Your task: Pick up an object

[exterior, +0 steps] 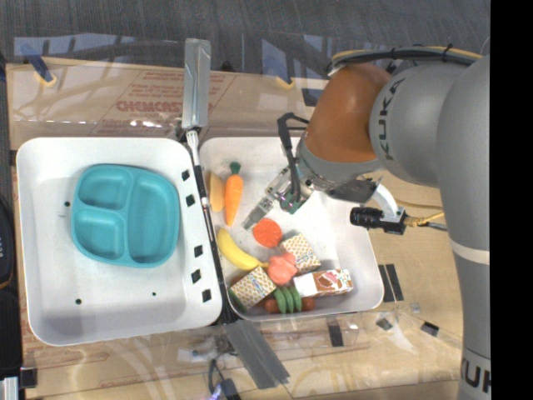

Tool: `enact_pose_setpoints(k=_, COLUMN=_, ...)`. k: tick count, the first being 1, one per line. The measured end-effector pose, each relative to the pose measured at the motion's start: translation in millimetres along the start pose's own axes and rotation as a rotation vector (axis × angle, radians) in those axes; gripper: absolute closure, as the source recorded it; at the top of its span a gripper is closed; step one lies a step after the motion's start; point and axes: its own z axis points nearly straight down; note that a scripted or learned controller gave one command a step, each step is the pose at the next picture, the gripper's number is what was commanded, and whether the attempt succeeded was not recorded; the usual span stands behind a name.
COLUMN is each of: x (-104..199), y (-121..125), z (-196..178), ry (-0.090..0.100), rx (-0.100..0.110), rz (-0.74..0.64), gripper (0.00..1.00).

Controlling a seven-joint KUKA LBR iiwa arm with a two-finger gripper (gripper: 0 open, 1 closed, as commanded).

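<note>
**Inspector:** State of the pick?

**Assistant:** Not yet done, by my reading. The gripper (260, 212) sits low in the right bin (360, 257), reaching in from three o'clock. Its fingers (254, 219) look nearly together, with nothing visible between them. I record it as closed and empty.

**Inspector:** Nearest candidate?

**Assistant:** A red tomato (267, 232), just beside the fingertips at five o'clock of them. Whether they touch it I cannot tell. The carrot (233, 195) lies near, at ten o'clock of the tips, and the banana (236, 252) at six to seven o'clock.

**Inspector:** Other contents?

**Assistant:** A cluster of toy foods along the bin's six o'clock wall, all resting on the floor. The left bin (50, 307) bears a teal divided plate (127, 215).

**Inspector:** Remaining work?

**Assistant:** In my judgement, all of it: grasp and lift.
</note>
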Motion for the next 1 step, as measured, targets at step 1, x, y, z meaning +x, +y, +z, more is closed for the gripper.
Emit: enact_pose_setpoints(k=1, x=-0.7, y=0.0, z=-10.2, ry=0.000, rx=0.001, rz=-0.003, gripper=1.00)
